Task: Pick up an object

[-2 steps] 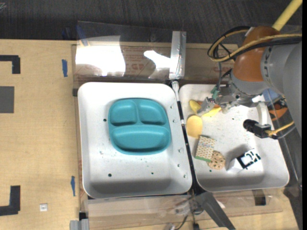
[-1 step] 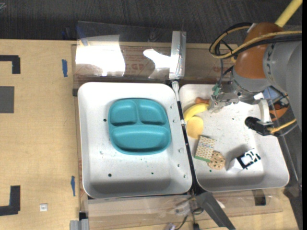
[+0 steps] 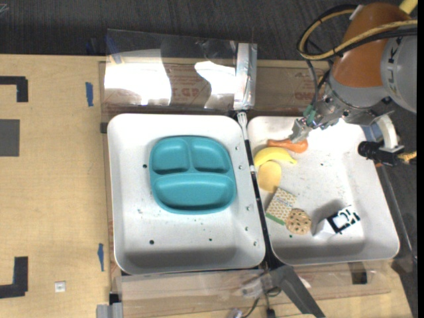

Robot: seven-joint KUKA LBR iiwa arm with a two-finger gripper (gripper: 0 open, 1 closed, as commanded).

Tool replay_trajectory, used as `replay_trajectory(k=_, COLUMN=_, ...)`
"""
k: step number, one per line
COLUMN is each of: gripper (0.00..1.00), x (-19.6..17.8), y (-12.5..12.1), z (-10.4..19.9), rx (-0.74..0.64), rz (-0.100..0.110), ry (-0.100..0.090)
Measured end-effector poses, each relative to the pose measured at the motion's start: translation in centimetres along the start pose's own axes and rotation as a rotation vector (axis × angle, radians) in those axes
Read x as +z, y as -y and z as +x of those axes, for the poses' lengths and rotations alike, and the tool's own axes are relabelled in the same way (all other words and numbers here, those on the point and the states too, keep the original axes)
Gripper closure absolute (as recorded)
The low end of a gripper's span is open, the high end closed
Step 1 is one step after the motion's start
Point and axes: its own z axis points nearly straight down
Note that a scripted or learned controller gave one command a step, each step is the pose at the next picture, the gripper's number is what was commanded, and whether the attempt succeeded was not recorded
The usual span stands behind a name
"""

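Observation:
The right bin (image 3: 371, 177) holds several small things. An orange carrot (image 3: 290, 145) lies near its back left corner, beside a yellow banana (image 3: 273, 156) and a pale yellow round fruit (image 3: 269, 175). A square cracker (image 3: 281, 206) and a round cookie (image 3: 299, 221) lie near the front. A black and white object (image 3: 343, 219) sits at the front right. My gripper (image 3: 303, 128) reaches down from the upper right, with its tip right above the carrot's right end. I cannot tell whether it touches the carrot.
The left bin (image 3: 126, 230) holds a teal divided plate (image 3: 192, 173). A clear plastic sheet (image 3: 179, 78) stands behind the bins. The arm's grey and orange body (image 3: 371, 52) and its cables hang over the right bin's back edge.

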Motion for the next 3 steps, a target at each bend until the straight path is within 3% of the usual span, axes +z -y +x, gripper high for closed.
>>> replay_trajectory(k=1, gripper=0.0, x=0.2, y=0.1, z=0.0, rx=0.001, rz=0.002, ry=-0.002)
replay_trajectory(k=2, gripper=0.0, x=10.1, y=-1.1, z=-4.2, rx=0.099, rz=0.008, ry=-0.005)
replay_trajectory(k=3, gripper=1.0, x=9.0, y=-1.2, z=-4.2, rx=0.096, rz=0.005, ry=-0.001)
